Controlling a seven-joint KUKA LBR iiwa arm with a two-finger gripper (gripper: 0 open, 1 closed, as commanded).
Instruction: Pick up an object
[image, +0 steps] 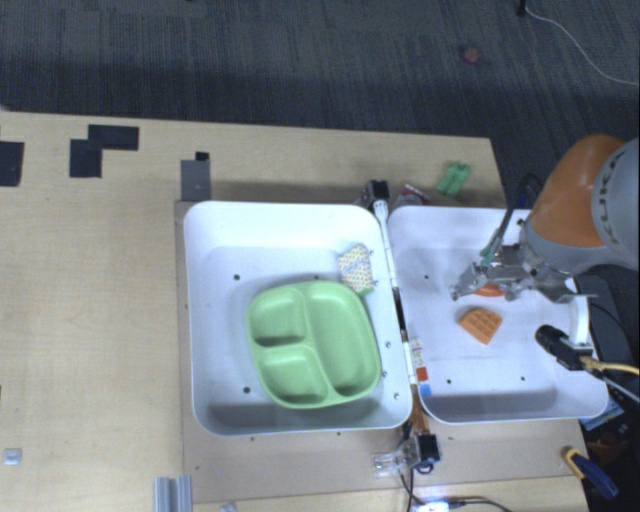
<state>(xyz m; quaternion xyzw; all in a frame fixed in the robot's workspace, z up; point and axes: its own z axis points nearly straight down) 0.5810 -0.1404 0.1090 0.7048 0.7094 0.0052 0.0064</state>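
Two bins sit side by side on the worktop (90, 330). In the left bin (215, 300) a divided plate (313, 343) lies toward the near side, with a small pouch (356, 266) just behind its right corner. In the right bin (440, 390) a waffle (481, 325) lies mid-floor, the claw (478, 283) just behind it.

We see the grey arm with its orange band (590, 205) cut off at the right edge; a small orange-red object (489, 292) lies partly hidden beneath the gripper (480, 282).

Grey arm (600, 225) with orange band, slim metallic gripper (480, 282).
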